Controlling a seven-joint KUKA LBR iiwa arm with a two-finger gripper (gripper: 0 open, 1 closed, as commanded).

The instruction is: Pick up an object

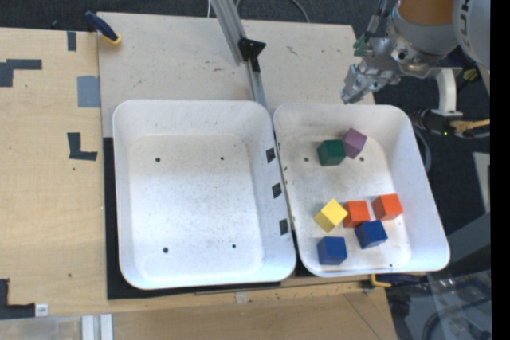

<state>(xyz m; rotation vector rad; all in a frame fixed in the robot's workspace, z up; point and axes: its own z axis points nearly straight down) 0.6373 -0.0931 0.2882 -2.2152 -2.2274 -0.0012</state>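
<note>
No readable text, labels, brands, numbers or signs anywhere. Bench (48, 171): dark tape patches near its left edge, plain, no lettering. Bins (191, 111): dark dots and specks only, not characters. Blocks (331, 215): plain coloured faces, no print.

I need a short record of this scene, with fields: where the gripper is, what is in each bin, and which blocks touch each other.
gripper: above the far rim of the right bin, holding nothing that can be seen
right bin contents: green block, purple block, yellow block, two orange blocks, two blue blocks
left bin: holds no blocks
touching: green and purple; yellow and the nearer orange
</note>
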